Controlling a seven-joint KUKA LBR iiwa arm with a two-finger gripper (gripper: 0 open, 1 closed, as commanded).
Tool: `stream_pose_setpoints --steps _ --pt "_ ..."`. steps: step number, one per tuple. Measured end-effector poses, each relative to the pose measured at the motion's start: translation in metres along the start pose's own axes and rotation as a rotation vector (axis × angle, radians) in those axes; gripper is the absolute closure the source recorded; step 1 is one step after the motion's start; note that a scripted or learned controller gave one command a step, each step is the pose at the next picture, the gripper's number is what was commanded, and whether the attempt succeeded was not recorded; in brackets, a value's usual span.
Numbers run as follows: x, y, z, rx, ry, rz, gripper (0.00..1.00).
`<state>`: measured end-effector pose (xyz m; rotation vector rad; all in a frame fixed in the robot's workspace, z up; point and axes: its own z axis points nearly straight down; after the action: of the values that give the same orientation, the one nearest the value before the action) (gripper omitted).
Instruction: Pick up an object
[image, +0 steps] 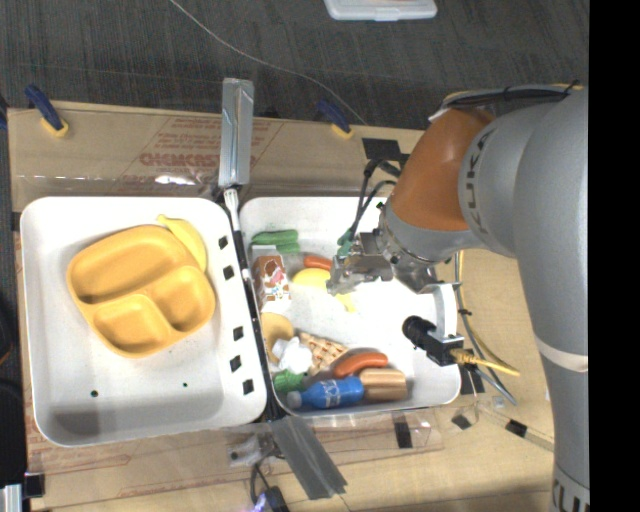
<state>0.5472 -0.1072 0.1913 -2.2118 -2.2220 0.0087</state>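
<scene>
- My claw (345, 280) hangs low over the right bin (445, 385), near the middle of it, and my grey arm with its orange band (440, 175) comes in from the right.
- I cannot tell how far the claw is open; from above the wrist body covers it, and I see nothing clearly between its tips.
- A yellow piece (312, 282) lies just left of the claw, touching or nearly touching it; whether I grip it I cannot tell.
- A small orange bit (316, 262) sits just above the yellow piece.
- A green item (275, 240) lies at the bin's upper left, and a brown packet (272, 280) stands just below it by the divider.
- Along the near wall of the right bin lie a blue bottle (328, 394), a tan cylinder (382, 382) and a red sausage (360, 360), all crowded together.
- A waffle cone (325, 350) and a white crumpled thing (292, 355) lie left of the sausage, with a small green piece (288, 381) below them.
- The left bin (60, 420) holds a yellow divided tray (140, 290), tilted, and a banana (188, 240) rests against the tray's upper right edge.
- Both bins stand side by side on the tabletop (500, 290).
</scene>
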Motion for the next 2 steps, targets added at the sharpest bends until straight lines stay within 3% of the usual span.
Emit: stream_pose_setpoints --steps 1,2 --pt "0.000 0.000 0.000 0.000 0.000 0.000 0.00" --pt "-0.031 0.039 0.099 -0.008 -0.001 0.050 0.00"
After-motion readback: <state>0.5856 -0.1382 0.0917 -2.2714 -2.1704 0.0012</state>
